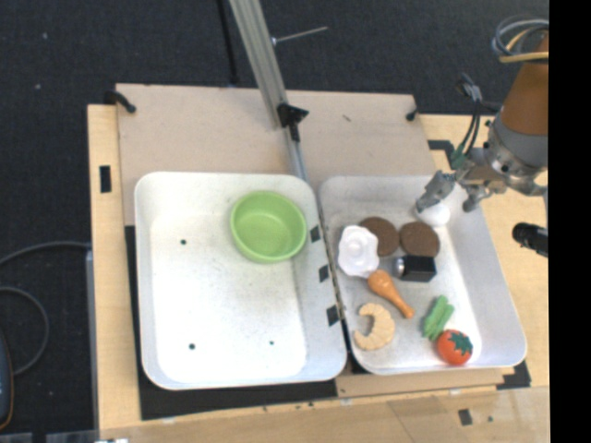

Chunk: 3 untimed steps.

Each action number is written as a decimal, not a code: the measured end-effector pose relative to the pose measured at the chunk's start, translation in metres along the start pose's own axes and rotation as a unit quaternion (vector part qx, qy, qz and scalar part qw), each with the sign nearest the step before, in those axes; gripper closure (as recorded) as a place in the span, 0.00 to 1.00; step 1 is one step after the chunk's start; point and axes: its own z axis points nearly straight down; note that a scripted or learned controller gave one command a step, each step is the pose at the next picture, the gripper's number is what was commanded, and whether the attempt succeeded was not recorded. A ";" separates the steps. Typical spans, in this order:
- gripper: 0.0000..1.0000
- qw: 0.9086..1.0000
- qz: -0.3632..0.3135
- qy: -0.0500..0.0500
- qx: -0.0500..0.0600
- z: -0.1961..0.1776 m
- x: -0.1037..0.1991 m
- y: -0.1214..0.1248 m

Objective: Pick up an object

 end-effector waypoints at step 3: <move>0.00 1.000 0.002 0.000 0.003 0.104 -0.011 -0.005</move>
